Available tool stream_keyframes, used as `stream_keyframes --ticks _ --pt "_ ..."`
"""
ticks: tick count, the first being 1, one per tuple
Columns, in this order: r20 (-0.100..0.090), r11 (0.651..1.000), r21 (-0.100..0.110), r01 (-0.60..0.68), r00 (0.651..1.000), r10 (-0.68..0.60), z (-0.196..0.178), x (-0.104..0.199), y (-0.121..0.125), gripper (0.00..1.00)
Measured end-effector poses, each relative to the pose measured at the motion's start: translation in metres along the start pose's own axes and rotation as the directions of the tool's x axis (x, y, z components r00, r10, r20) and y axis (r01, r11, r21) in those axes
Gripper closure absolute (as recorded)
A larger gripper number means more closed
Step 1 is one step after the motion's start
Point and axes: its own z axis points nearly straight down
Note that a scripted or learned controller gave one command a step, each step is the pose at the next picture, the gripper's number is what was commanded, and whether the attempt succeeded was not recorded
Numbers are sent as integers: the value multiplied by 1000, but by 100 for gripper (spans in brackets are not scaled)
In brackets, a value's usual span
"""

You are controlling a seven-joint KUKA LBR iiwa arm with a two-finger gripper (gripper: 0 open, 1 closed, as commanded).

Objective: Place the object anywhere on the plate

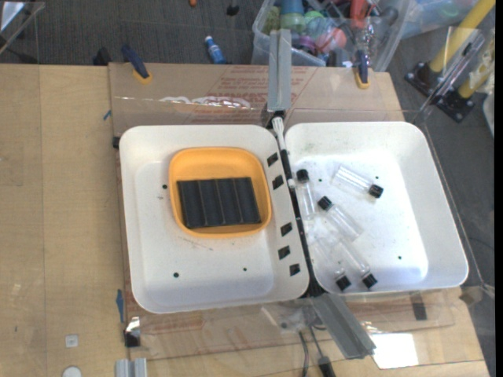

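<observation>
Firstly, plate: you had an orange plate [182, 163] sitting in the left bin [204, 285], toward its upper middle and upright.
Object: a black ribbed slab [218, 203] lay flat on the plate, inside its rim and nearly covering the floor of it. You could judge this to be the task's thing, and if so it was already where it belonged.
Other candidates: several clear tubes [355, 181] with black caps lay scattered in the right bin [409, 155], well apart from the plate. Two of them rested near that bin's lower edge.
Claw: you could not tell whether it was apart, together or clamped on anything.
Handling of the slab: it looked stiff, flat and fairly light, and not fragile. Its ribbed top would likely give some purchase. You would do best to pinch it across the short width, at one long edge, since it lay low against the plate.
Handling of the tubes: they looked light, smooth and prone to roll, and possibly breakable. You would want to grip one across its body near the cap, gently.
Progress: judged from how things lay, the placing seemed done for the slab. For a tube, nothing had yet been started.
</observation>
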Motion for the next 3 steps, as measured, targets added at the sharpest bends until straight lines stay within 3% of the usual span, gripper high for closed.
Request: stream_keyframes --ticks 1,2,3 --pt "-1 916 -5 402 916 -402 0 8 2 100" --pt "1 790 -2 613 790 -613 1 0 1 100" --pt "2 600 -2 800 600 -800 1 0 0 100"
